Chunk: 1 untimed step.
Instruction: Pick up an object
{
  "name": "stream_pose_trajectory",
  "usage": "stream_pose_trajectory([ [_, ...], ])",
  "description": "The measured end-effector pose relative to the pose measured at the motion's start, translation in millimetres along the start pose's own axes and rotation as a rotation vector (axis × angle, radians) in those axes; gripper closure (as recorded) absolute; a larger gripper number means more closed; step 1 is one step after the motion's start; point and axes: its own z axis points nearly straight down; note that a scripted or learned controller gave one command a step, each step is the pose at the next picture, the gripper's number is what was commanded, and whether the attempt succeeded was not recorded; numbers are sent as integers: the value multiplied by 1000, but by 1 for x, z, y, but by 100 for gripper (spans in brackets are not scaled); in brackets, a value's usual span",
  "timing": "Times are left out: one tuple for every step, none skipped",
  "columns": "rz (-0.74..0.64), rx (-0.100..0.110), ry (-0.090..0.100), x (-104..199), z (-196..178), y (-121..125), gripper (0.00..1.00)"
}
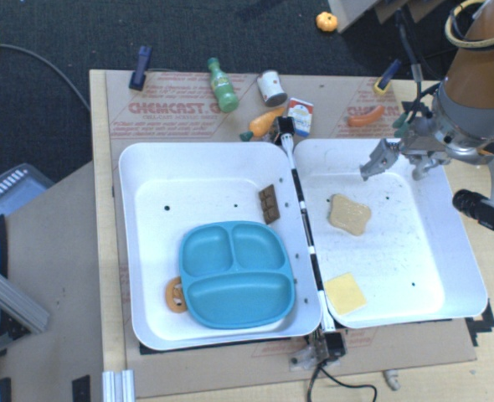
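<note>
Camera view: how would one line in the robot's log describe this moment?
gripper: open, above right bin's far edge | holding: nothing | nearest: tan bread piece | yellow cheese slice: near corner

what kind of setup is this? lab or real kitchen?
Most likely a robot lab bench for pick tests, not a kitchen: two shallow white plastic bins on a cardboard sheet, toy food like the yellow cheese slice, and a grey arm's claw over the right bin.

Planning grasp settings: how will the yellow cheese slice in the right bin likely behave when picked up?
The yellow cheese slice lies flat and thin on the right bin floor, so fingers probably struggle to get under it. It looks light, likely sliding when pushed; no rolling expected.
</note>
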Motion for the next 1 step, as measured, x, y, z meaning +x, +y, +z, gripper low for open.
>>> stream_pose_trajectory([
  [1,4,1,-1,105,18,0],
])
